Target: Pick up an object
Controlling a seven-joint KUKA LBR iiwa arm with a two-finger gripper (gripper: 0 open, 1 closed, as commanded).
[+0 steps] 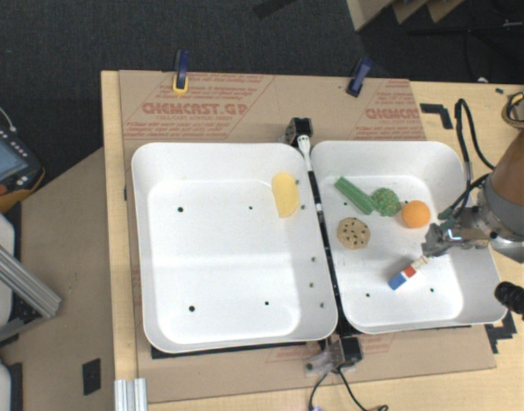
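Gripper (435, 245) low in the right bin (450, 311), reaching in from the right edge; jaw state impossible to tell at this scale. Nearest candidate: small red-white-blue block (403, 276), just below and left of the jaws, apparently not between them. Orange ball (415, 214) just above; green toy (367, 198) and speckled cookie (354, 233) further left; yellow piece (285, 194) far left, in the left bin (159, 255). Likely risks: closing beside the block rather than around it, nudging it aside; ball rolling if brushed; collision with the bin's right wall.
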